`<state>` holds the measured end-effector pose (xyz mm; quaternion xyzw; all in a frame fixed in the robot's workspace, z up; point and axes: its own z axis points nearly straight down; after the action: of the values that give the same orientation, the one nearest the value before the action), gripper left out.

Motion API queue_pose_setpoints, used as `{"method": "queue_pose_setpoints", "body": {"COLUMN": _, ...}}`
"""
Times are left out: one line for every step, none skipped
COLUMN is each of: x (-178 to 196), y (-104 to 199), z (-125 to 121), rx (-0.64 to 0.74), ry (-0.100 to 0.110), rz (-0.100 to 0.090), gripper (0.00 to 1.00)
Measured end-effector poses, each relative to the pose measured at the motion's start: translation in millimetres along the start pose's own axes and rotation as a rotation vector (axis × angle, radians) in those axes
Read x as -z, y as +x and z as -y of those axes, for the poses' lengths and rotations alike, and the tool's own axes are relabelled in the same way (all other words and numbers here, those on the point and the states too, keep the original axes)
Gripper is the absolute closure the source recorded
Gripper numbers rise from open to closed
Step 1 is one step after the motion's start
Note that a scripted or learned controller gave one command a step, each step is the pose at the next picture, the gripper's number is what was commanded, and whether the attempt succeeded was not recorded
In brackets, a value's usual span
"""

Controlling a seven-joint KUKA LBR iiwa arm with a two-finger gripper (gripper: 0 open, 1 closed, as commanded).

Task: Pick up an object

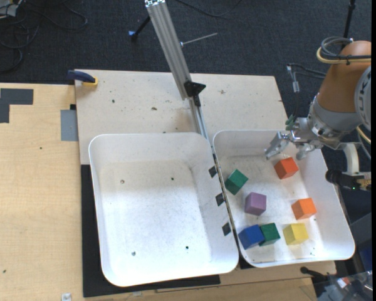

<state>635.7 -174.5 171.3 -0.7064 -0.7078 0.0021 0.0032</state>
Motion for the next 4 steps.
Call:
{"method": "queue_pose_setpoints", "body": {"x": -48, "y": -10, "z": -3, "rx": -0.002, "ry": -0.007, "rz": 0.003, "gripper": 0.00}}
{"method": "queue_pose_setpoints", "body": {"x": -34, "y": -10, "z": -4, "rx": -0.003, "ry": -0.011, "rz": 0.003, "gripper": 1.00}}
{"method": "queue_pose_setpoints", "body": {"x": 26, "y": -18, "z": -5, "rx": -0.005, "ry": -0.012, "rz": 0.003, "gripper": 1.00}}
{"method": "queue_pose_setpoints", "body": {"x": 77, "y": -16, "z": 4, "rx": -0.004, "ry": -0.011, "rz": 0.003, "gripper": 1.00}}
